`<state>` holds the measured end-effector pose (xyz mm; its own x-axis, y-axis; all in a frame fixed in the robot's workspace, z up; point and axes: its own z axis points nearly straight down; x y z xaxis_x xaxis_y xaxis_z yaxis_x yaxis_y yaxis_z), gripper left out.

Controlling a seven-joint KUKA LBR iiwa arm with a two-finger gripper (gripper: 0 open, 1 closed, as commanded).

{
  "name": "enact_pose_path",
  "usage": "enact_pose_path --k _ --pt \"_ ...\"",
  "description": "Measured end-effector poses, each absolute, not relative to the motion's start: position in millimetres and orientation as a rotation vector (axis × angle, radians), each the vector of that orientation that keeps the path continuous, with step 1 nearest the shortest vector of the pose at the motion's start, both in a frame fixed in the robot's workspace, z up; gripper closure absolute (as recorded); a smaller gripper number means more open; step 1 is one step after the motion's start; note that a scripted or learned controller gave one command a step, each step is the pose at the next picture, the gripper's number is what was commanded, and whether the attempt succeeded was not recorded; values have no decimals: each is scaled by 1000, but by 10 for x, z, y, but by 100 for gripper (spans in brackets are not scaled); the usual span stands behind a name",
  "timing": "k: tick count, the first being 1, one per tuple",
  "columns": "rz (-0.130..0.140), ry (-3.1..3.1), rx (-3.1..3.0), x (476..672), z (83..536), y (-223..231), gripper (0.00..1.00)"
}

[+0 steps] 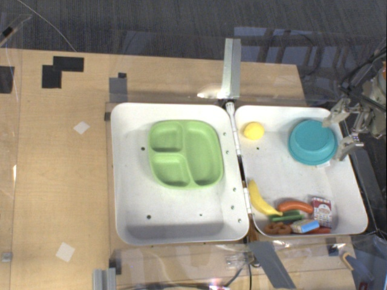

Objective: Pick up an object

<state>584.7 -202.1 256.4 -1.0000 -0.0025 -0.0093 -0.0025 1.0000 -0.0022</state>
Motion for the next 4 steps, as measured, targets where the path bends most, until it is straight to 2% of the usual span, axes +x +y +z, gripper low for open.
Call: enact_pose_path --k 1,2,3,4 --pt "-2 3112 -278 6315 1424 -2013 0" --pt "-1 3094 -466 6586 883 -1459 0" --pt "6 3128 -199 6555 879 -1680 0" --pt "2 3122 -247 6717 987 -780 0"
